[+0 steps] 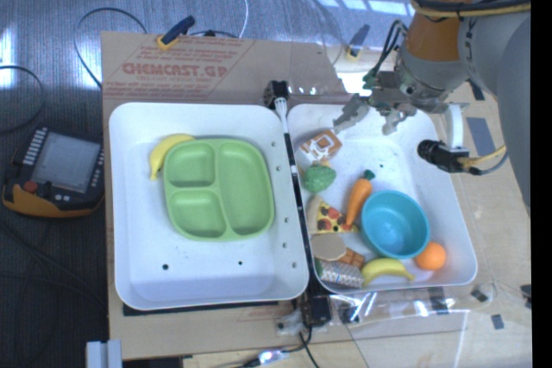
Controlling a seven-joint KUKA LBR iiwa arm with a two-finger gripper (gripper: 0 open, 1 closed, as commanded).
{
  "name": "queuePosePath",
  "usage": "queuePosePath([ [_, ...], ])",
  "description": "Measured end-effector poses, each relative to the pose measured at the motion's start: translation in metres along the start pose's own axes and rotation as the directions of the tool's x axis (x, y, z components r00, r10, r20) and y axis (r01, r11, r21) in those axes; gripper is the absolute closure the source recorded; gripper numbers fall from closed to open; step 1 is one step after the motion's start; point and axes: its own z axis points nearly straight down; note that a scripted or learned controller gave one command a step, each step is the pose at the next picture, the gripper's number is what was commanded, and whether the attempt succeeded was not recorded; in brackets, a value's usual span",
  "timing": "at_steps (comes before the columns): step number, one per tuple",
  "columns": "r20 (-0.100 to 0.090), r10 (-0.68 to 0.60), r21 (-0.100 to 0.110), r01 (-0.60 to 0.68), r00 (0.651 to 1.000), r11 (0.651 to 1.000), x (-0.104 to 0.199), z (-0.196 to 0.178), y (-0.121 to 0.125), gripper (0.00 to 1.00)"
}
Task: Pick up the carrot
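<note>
**Ana:** Camera view has the carrot in the right bin, lying near the middle, its green top toward the bin's far side and its orange tip toward the near side. Its right flank touches the rim of the blue bowl.

**Ben:** And the pincer?

**Ana:** It hangs over the far edge of that same bin, fingers spread apart with nothing between them. The carrot is well apart from it, toward the near side.

**Ben:** So the approach step, I'd judge. No grasp yet.

**Ana:** Agreed. The next move calls for travel toward the near side until the pincer is above the carrot's middle, then a turn of the wrist so the fingers straddle it across its narrow width.

**Ben:** The crowding worries me. The bowl presses on one side, the pizza slice lies just beside the tip on the other, and the green broccoli sits near its top.

**Ana:** Then the finger on the bowl side has little room. Gripping nearer the green end, where the carrot stands clear of the bowl, looks safer to me.

**Ben:** The left bin, holding the green divided plate and a banana, plays no part here.
</note>
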Motion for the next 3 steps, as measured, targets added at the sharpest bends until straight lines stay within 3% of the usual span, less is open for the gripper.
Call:
queuePosePath([
  [1, 0.002, -0.195, -0.007, 0.195, 0.981, 0.981, -0.04, 0.112, -0.045, 0.0],
  [2, 0.002, -0.19, -0.006, 0.19, 0.982, 0.982, -0.041, 0.104, -0.046, 1.0],
  [3, 0.006, -0.252, -0.014, 0.252, 0.968, 0.968, -0.023, -0.021, -0.051, 1.0],
])
